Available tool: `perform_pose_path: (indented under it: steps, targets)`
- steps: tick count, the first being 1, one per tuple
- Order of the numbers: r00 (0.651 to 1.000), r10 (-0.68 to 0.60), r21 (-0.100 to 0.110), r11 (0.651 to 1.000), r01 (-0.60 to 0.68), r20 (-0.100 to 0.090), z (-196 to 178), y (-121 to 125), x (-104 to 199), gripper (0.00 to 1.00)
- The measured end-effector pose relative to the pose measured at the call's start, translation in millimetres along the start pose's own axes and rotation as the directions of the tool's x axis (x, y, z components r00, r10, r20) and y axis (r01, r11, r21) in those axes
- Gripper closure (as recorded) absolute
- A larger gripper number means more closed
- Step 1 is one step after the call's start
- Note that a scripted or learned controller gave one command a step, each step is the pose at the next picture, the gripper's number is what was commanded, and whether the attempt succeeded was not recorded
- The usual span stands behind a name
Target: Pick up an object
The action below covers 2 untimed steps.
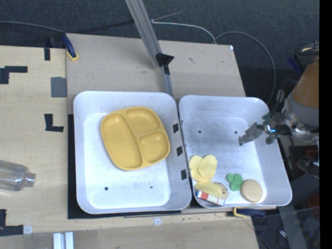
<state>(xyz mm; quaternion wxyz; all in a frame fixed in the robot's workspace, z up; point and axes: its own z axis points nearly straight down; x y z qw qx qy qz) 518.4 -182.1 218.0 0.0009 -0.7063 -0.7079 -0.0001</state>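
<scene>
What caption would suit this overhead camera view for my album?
Robot gripper hovers over the right bin above small toys, while a yellow divided plate lies in the left bin.

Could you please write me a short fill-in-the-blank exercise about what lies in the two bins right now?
1. The yellow divided plate lies in the ____ bin as the camera sees it.
2. The plate has ____ compartments.
3. The small green object lies in the same bin as the tan round object, near its ____ edge.
4. The gripper hangs over the ____ bin.

Missing words: left; three; front; right
</scene>
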Motion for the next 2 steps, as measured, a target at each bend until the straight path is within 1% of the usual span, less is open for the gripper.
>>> perform_pose_path:
  steps: [1, 2]
  targets:
    - [1.0, -0.002, 0.0, 1.0, 0.002, -0.002, -10, 1, 1, 1.0]
    - [1.0, -0.001, 0.006, 1.0, 0.001, -0.002, 26, -31, 50, 1.0]
